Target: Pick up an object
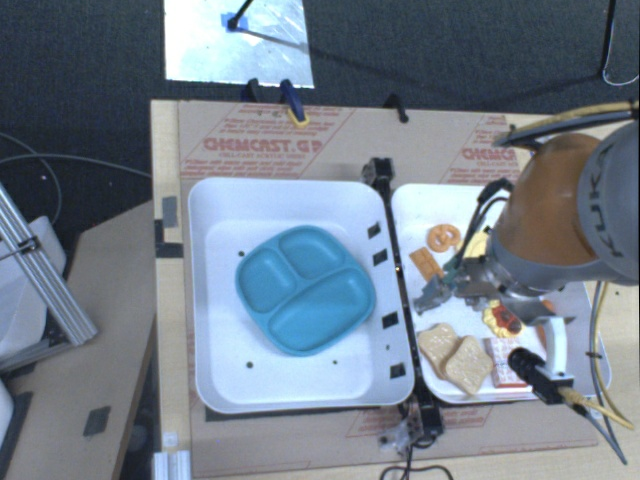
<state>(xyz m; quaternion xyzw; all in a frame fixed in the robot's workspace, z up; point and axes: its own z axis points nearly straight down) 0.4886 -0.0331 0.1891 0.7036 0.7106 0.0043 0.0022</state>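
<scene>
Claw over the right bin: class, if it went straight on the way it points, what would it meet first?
Probably the right bin's bare floor beside the bread slices; the claw points down-left, though depth is unclear.

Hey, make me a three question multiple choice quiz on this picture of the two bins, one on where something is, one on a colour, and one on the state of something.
1. Where does the blue divided plastic plate lie?
A. in the left white bin
B. in the right white bin
C. on the cardboard

2. What colour is the band above the arm's wrist?
A. green
B. orange
C. purple

3. How do the two tan bread slices lie?
A. in separate bins
B. on the blue plate
C. side by side, touching

Answers:
1 A, the plate sits mid-floor there.
2 B, the orange band bulges over the right bin.
3 C, they meet near that bin's front edge.
</scene>
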